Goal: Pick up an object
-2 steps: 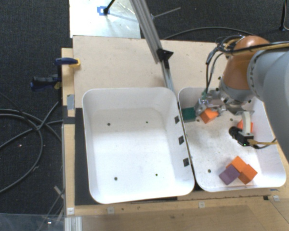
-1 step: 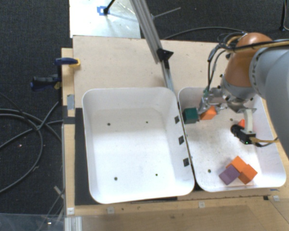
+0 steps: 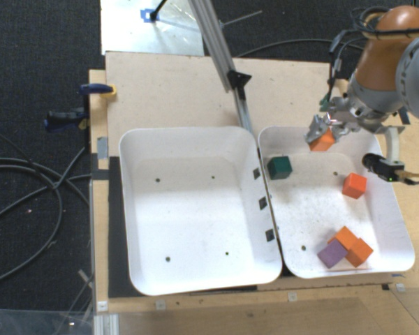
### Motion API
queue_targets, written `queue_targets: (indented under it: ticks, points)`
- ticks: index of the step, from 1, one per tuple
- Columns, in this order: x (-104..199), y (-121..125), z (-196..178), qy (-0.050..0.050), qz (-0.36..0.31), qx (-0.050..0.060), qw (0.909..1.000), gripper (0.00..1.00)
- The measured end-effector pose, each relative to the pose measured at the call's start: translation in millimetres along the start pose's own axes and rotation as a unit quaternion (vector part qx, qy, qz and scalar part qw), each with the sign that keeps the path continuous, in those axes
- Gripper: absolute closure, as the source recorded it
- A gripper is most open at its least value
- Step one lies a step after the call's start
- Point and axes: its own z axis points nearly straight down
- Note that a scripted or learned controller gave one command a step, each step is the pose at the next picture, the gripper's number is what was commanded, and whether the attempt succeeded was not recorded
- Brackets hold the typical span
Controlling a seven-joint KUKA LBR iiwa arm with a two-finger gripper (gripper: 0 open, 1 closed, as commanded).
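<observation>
Nearest, in the right bin (image 3: 398, 246), three blocks huddle touching at its front rim: a purple block (image 3: 331, 254), and two orange blocks (image 3: 353, 245), probably where they came to rest after tumbling. Further back in that bin, a lone orange cube (image 3: 355, 185) sits by the right wall, well apart from the cluster. Beyond it, a dark green cube (image 3: 280, 167) lies close to the bin's left wall, near the divider. Farthest, over the bin's back rim, the gripper (image 3: 323, 135) hangs with its fingers pinching a small orange block (image 3: 322, 142), clear of the bin floor, so a pick appears to have succeeded. Left of the right bin lies its white twin (image 3: 129, 187).
</observation>
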Motion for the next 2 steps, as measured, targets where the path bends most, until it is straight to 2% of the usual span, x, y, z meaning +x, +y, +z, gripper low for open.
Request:
queue_targets:
  ticks: [1, 2]
  points:
    - [88.0, -24.7, -2.7, 0.003, -0.005, 0.005, 1.0000, 1.00]
    - [168.1, -42.1, -26.8, 0.003, -0.006, 0.004, 1.0000, 1.00]
